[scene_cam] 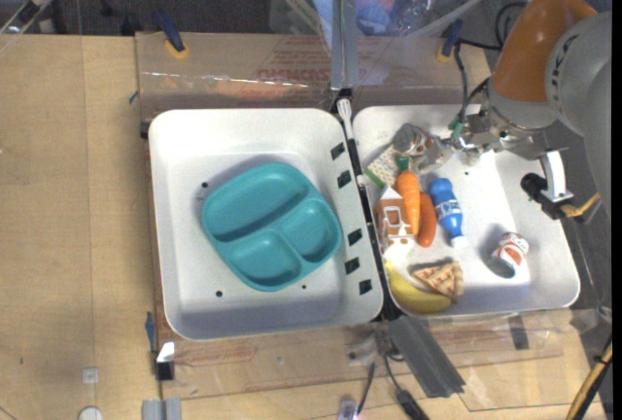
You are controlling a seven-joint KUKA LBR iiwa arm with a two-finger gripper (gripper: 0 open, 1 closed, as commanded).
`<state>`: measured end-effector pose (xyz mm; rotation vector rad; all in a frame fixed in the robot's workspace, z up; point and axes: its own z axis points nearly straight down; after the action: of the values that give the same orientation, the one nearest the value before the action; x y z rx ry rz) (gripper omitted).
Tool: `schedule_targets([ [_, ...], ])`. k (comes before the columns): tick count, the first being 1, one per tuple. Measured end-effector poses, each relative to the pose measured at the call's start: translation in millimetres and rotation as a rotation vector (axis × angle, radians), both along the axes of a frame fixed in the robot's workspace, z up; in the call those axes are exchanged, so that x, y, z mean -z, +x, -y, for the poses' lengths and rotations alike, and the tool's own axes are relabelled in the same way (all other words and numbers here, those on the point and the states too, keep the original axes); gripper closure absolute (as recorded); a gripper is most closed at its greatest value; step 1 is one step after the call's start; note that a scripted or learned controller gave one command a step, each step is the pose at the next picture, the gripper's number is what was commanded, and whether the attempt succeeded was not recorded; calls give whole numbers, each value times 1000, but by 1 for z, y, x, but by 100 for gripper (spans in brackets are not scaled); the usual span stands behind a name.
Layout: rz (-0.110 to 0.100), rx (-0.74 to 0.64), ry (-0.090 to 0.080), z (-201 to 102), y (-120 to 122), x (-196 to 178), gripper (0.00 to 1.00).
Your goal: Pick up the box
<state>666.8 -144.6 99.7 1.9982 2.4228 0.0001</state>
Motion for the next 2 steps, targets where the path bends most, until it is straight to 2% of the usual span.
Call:
schedule_targets([
  [2, 0, 0, 0, 0, 0, 0, 0],
])
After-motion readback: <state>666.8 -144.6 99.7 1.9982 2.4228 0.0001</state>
